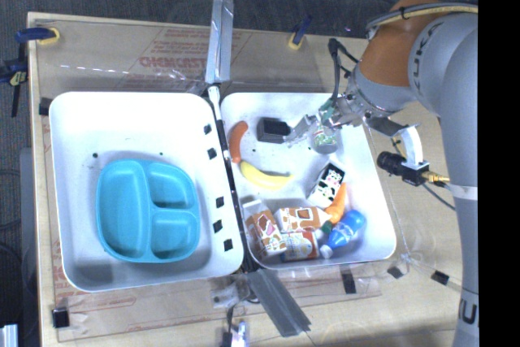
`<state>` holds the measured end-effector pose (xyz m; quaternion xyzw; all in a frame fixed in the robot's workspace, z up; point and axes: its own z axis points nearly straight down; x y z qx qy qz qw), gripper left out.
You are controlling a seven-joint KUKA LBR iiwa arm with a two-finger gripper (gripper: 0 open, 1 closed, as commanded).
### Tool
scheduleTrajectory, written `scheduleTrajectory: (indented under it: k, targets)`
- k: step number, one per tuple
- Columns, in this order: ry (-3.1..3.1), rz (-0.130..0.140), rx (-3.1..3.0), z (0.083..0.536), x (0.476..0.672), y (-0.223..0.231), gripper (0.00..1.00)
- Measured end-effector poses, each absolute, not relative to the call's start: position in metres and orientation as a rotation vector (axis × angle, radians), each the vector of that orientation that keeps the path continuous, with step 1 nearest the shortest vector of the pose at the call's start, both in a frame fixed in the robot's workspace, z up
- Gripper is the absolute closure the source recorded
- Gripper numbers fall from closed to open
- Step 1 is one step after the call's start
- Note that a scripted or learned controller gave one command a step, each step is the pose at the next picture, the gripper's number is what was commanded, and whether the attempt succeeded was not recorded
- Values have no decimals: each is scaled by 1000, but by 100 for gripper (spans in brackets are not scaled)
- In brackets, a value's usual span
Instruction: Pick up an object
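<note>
My gripper (312, 131) hangs low over the back of the right bin (370, 175), just right of a small black block (274, 129). The view does not show anything held in it. In the same bin lie an orange-red sausage (236, 139), a banana (264, 175), a black-and-white cow-patterned carton (327, 184), an orange carrot (337, 204), a blue bottle (346, 229) and two brown printed cartons (282, 232) near the front wall.
The left bin (73, 126) holds a blue divided plate (149, 210). A metal divider bar (219, 36) runs between the bins. The grey arm with its orange band (394, 53) reaches in from the right, above the bin's back right corner.
</note>
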<state>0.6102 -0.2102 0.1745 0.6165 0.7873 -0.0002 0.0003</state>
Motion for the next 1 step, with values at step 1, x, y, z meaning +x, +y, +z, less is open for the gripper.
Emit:
scheduleTrajectory:
  k: [1]
  targets:
    - [2531, -2, 1864, 92, 633, -208, 0]
